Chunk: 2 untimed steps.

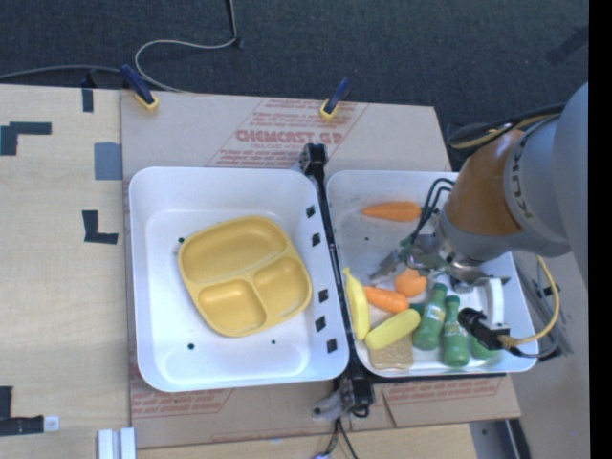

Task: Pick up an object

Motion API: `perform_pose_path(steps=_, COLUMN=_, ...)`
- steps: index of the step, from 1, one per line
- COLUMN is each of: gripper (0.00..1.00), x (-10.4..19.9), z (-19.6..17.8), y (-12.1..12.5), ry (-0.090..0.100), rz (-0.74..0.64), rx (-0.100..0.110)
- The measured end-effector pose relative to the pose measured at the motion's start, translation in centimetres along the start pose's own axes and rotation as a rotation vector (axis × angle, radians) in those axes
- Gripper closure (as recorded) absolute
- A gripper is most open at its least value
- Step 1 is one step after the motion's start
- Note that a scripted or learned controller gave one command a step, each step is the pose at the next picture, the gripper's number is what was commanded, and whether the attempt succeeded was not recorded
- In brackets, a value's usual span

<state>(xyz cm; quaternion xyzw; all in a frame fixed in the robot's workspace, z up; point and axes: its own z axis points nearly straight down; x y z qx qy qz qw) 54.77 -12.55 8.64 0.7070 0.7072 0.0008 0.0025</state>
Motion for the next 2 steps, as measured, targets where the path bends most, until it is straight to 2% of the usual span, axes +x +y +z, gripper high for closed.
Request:
perform_pose_path(steps=1, gripper=1.00, x=0.0, z=-1.0, y=0.1, ry=0.000, rz=0.000, rx=-0.001)
perform_pose_path(steps=2, gripper=1.00, x=7.8, z=-9.8, y=3.4, ry=0.003, rz=-0.003, rx=0.004)
